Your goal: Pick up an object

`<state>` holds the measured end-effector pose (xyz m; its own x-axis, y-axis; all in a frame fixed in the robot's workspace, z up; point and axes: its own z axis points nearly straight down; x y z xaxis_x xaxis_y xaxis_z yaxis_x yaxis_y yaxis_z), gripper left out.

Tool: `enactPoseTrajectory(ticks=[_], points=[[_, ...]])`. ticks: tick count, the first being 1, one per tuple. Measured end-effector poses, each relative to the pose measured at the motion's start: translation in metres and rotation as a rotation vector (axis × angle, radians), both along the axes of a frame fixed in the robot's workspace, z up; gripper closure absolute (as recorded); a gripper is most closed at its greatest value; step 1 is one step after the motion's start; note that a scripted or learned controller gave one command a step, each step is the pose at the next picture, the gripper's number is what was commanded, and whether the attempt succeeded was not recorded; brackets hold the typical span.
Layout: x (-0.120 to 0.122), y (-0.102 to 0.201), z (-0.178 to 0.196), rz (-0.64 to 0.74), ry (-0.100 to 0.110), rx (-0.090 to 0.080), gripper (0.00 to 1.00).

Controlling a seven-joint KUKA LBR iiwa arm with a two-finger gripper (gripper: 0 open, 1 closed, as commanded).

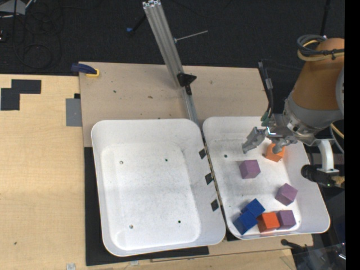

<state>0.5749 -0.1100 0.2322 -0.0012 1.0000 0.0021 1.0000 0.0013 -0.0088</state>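
I see the gripper [265,140] spread wide over the right bin [225,129], an orange block [275,152] just beside one finger.

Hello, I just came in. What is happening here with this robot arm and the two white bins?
A grey robot arm reaches in from the right over the right bin, trying to pick up a block. Its gripper hangs low in the far part of that bin, right beside a small orange block, but no block is seen between its fingers. Other blocks lie in the same bin: a purple block near the middle, and a blue block, an orange one and two more purple ones at the near end.
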Motion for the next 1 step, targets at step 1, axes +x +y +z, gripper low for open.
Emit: enactPoseTrajectory(ticks=[1], points=[[0.0008,-0.0012,0.0027,-0.002,-0.006,-0.001,0.0]])
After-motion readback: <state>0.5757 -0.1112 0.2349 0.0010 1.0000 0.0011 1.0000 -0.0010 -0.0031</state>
